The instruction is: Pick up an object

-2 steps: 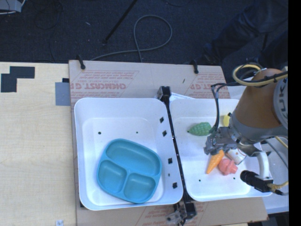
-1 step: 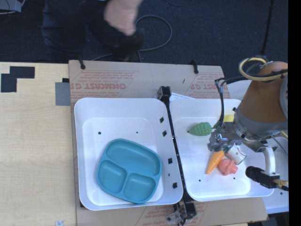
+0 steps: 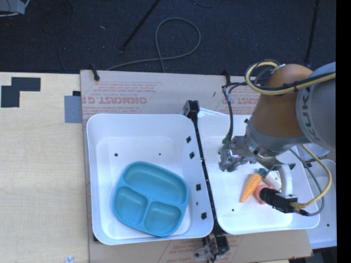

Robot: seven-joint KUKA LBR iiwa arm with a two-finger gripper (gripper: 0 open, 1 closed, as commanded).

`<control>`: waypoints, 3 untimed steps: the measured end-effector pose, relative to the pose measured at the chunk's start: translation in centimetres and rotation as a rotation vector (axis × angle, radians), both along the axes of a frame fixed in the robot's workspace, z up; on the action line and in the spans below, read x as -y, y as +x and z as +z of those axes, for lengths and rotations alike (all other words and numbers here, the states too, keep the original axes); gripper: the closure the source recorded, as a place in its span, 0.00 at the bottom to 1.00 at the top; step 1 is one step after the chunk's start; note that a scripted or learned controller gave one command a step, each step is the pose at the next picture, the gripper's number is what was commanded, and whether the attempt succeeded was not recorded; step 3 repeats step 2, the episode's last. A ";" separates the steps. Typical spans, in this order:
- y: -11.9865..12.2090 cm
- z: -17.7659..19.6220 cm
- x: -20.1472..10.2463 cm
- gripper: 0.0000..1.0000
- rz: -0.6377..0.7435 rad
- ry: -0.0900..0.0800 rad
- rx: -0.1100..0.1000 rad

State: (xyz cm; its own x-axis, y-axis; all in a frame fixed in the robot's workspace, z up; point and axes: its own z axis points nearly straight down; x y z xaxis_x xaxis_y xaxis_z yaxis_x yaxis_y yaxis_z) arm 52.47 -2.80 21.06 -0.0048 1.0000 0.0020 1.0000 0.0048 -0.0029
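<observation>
Gripper point(image 3: 229, 161) low over the right bin point(image 3: 233, 215), toy carrot point(image 3: 250, 186) just beside it.

The grey arm comes in from the right of the view and its gripper hangs above the bin floor, near the bin's left wall; if the gripper is spread or pressed together, it cannot be told from this view; the orange carrot lies tilted on the white floor, a little below and to the right of the gripper, apart from it; a small red thing point(image 3: 260, 194) lies touching the carrot's lower end; far to the left of the gripper, the left bin point(image 3: 109, 126) holds a blue divided plate point(image 3: 149, 198).
</observation>
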 end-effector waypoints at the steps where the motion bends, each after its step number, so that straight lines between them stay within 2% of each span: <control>1: 1.6 -0.8 -5.1 1.00 -0.001 -0.001 -0.001; 2: 3.9 0.1 -10.4 1.00 -0.001 -0.001 0.001; 3: 3.9 0.1 -10.4 1.00 -0.001 -0.001 0.001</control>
